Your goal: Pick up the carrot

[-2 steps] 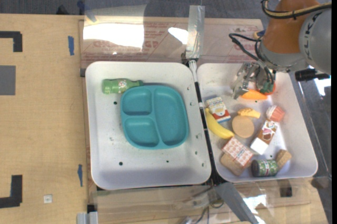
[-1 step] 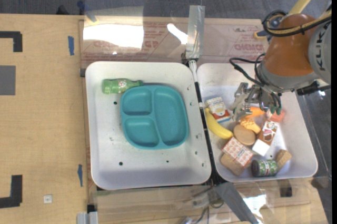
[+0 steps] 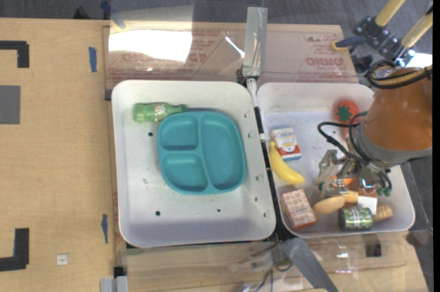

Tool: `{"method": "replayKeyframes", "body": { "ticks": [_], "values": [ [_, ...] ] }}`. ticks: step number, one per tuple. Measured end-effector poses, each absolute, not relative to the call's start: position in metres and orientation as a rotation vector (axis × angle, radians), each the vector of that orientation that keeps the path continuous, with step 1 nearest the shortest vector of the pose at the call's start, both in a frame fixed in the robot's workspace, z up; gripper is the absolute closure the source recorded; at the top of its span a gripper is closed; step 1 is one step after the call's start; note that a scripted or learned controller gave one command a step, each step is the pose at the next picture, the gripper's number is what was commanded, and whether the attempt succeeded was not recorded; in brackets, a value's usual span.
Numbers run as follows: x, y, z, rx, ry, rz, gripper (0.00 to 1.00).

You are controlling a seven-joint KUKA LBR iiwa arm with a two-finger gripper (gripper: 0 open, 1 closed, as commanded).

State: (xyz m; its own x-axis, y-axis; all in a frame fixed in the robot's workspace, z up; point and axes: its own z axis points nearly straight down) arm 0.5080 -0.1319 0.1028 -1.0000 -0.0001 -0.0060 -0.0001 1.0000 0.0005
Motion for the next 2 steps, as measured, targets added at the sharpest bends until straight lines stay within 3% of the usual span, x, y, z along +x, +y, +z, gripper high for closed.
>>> {"method": "replayKeyframes", "body": {
  "ticks": [1, 2],
  "values": [
    [0.488, -0.186, 0.224, -0.054, 3.123, -0.013, 1.0],
    [0.543, -0.224, 0.26, -0.304, 3.117, -0.004, 1.0]
  ]
}}
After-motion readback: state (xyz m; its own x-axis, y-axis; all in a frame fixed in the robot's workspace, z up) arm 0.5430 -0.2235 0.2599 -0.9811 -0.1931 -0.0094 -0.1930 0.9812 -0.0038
